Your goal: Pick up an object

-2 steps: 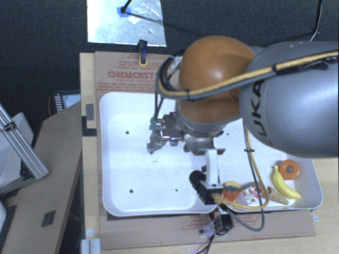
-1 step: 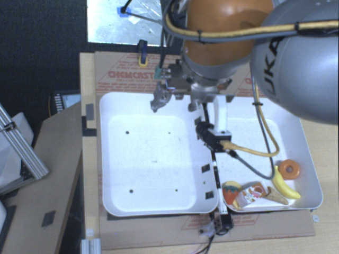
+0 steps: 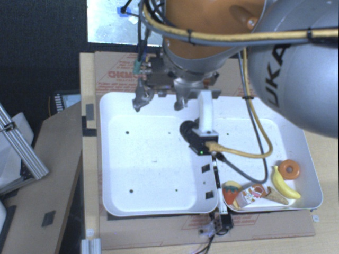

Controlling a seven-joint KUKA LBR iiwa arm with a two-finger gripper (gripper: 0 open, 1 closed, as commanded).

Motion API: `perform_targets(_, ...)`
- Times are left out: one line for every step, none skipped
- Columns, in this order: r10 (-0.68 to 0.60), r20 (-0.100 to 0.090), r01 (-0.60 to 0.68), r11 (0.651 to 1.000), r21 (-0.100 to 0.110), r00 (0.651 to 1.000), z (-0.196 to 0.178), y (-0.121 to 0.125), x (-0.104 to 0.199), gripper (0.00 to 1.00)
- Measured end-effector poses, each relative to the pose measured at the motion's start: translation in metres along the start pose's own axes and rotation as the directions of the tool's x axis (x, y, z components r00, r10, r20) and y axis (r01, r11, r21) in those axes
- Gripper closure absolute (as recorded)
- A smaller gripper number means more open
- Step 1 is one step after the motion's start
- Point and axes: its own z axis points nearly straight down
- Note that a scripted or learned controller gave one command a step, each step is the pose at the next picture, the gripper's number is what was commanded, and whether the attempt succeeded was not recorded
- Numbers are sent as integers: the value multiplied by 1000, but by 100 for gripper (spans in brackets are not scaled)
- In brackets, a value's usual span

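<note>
My gripper [image 3: 159, 103] hangs over the far edge of the left bin [image 3: 108, 157], high above its floor. Its two dark fingers [image 3: 139, 101] stand wide apart, open, with nothing between them. The loose objects all lie in the near right corner of the right bin [image 3: 313, 190], far from the gripper: a yellow banana [image 3: 285, 184], an orange ring [image 3: 289, 169], a red and white packet [image 3: 250, 194], a brown cone [image 3: 276, 197] and a small red and yellow piece [image 3: 231, 190]. The big grey and orange arm hides much of the right bin's far side.
A divider [image 3: 216, 179] with black clips runs between the two bins. Cardboard [image 3: 114, 73] lies under and behind the bins. A metal rail [image 3: 21, 147] slants at the left, off the bench.
</note>
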Motion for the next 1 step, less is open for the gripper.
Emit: perform_targets(4, -2, -4, 1000, -8, 1000, -123, -32, -13, 0)
